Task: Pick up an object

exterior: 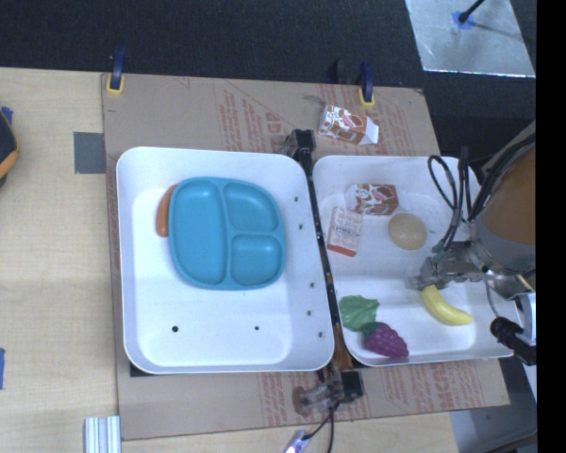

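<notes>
Grapes (386, 341): purple bunch at the near edge of the right bin (396, 253), touching the green leaf (357, 310) just behind it.
Banana (445, 307): yellow, lying in the right bin's near right part, just below the claw.
Claw (438, 274): low over the right bin, right beside the banana's upper end; whether it is spread or pinching cannot be told.
Arm (511, 210): grey and orange, reaching in from the right.
Ball (407, 231): tan, mid bin, beside two small packets (345, 230).
Left bin (217, 347): holds a blue divided plate (228, 232) with an orange piece (162, 211) at its left edge.
Far packet (349, 125): on the cardboard beyond the bins.
</notes>
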### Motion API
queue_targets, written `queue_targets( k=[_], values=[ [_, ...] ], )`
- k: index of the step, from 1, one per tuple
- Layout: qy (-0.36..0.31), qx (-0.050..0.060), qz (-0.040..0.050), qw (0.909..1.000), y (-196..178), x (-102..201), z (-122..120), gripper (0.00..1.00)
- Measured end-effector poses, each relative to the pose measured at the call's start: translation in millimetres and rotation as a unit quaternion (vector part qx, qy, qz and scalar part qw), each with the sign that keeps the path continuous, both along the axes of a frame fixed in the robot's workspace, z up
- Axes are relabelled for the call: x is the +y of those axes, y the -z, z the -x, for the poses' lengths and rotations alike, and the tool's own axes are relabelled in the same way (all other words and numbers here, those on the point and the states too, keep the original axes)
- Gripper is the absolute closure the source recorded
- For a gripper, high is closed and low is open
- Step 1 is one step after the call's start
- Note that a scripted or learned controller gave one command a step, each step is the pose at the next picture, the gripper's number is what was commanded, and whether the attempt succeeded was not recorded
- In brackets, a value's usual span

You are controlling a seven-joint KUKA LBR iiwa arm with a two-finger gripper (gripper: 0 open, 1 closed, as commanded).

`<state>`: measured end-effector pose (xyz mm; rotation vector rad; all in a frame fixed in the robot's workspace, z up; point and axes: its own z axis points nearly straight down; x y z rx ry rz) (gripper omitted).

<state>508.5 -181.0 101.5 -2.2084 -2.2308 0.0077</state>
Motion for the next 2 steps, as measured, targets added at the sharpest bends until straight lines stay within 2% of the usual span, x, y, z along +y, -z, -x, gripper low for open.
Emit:
queue_targets(
  k=[1, 2],
  values=[
    [0.003, -0.002, -0.0014, 1.0, -59.3, 59.5, -70.3, 1.0],
    [0.002, -0.001, -0.0009, 1.0, -90.2, 131.0, -57.5, 1.0]
  ],
)
